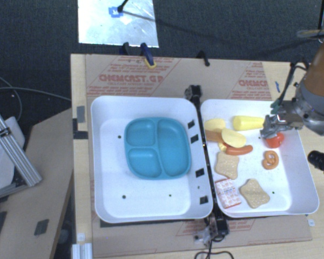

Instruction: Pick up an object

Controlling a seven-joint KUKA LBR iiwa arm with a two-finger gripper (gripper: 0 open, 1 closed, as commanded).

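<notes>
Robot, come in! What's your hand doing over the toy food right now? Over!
Gripper low in right bin, right over red toy tomato. Grasp not confirmed. Pretzel and sausage close beside it. Over.

The desk [81,161] is a pale wooden top. A brown cardboard sheet [216,77] with red print covers most of it, leaving a bare strip along the left edge. On the cardboard sit two shallow white bins, touching side by side: the left bin [105,144] nearer the desk's left edge, the right bin [297,188] reaching towards the right edge. Dark clips [146,53] grip the cardboard at the far edge.
</notes>
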